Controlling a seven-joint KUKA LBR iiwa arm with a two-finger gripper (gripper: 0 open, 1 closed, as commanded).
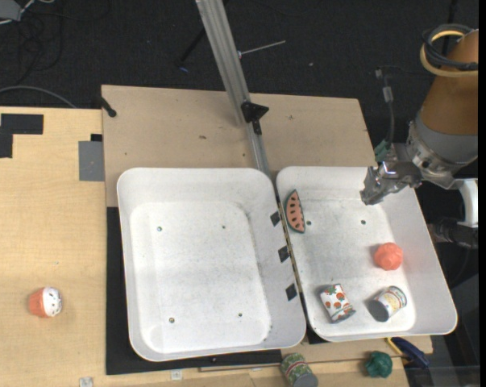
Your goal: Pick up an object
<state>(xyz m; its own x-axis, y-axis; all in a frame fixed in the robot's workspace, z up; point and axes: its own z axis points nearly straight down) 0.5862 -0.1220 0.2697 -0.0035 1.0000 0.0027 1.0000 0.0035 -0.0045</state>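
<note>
The right bin [424,216] holds a watermelon slice [295,211] leaning at its left wall, an orange-red ball [388,256] at mid right, a small white box with red spots [336,303] and a tipped can [387,303] near the front. My gripper [374,192] hangs over the back right part of this bin, well behind the ball, with nothing visible between its fingers. The arm's orange band [456,79] rises behind it at the right.
The left bin [130,185] lies beside the right one. A slanted metal rail [230,63] runs from the back down to the bins' shared edge. On the wooden bench a small red-white ball [45,302] sits at the left. A can [297,369] and a green object [379,364] lie in front of the right bin.
</note>
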